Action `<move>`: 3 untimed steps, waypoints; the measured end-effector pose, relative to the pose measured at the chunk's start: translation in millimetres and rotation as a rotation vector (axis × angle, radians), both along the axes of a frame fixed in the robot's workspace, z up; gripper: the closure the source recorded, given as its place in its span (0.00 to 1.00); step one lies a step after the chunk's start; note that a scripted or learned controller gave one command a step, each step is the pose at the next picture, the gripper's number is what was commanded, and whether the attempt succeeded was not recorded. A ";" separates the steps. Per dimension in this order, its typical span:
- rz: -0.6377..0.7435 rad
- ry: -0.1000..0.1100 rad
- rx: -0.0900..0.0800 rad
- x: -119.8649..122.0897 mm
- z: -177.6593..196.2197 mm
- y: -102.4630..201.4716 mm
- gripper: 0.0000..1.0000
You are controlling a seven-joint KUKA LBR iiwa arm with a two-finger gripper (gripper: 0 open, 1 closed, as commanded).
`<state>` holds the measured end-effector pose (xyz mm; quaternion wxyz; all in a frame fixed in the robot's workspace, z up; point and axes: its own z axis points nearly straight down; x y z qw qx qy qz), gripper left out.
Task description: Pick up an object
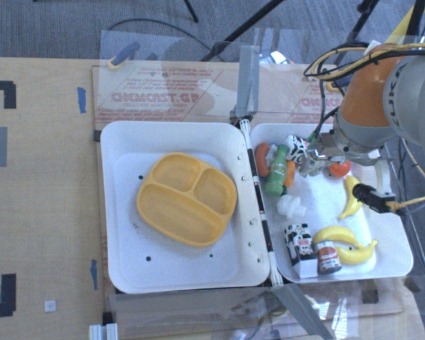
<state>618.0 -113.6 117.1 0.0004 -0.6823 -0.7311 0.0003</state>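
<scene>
With the gripper (pixel 313 158), its state untellable, lowered among crowded toys, the green bottle (pixel 275 170) could be knocked aside.

The jaws hang over the far part of the right bin (pixel 400 261), with a bottle (pixel 275 171) just to their left, a tomato (pixel 338 167) just to their right, bananas (pixel 349 244) and a small can (pixel 329 257) nearer the camera, and a divided plate (pixel 187 198) well left in the left bin (pixel 120 211).

Right bin (pixel 397 264) crowded: bottle (pixel 275 172), bananas (pixel 348 243), toys; open patch mid-bin. Left bin (pixel 120 211): only yellow plate (pixel 186 198).
</scene>
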 end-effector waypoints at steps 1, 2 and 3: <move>0.132 -0.006 -0.002 12.5 20.7 11.9 1.00; 0.132 -0.005 -0.002 12.4 20.6 11.9 0.00; 0.149 -0.001 -0.010 31.2 2.1 -2.3 0.00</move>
